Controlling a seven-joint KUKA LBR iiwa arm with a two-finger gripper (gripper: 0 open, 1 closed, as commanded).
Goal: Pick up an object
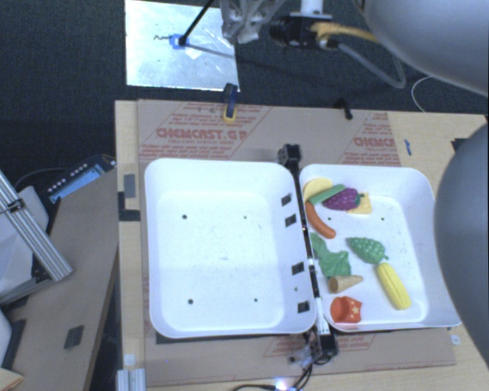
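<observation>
Grey arm housing [466, 252] looms closest to the lens, blurred, sweeping up your right side and across the top. Follow it and you find the pincer [243, 21] parked high at the top of the view, well clear of the bench; I cannot tell how it is set, and nothing hangs from it.

Every candidate sits far below the pincer and off to its right, in the right bin [416, 183]: purple grapes [344, 199] on a yellow piece, an orange carrot [320, 220] just beneath, green leafy pieces [330, 258], a green bumpy fruit [367, 249], a yellow corn cob [393, 285], a small cone [345, 282] and a red pepper [346, 309] nearest the front rim. Directly under the pincer, farther down, lies the left bin [221, 237].

You're at the very start, by my reading: no approach made. Next you need to swing over the right bin and descend on one piece; the corn lies fairly apart from its neighbours.
</observation>
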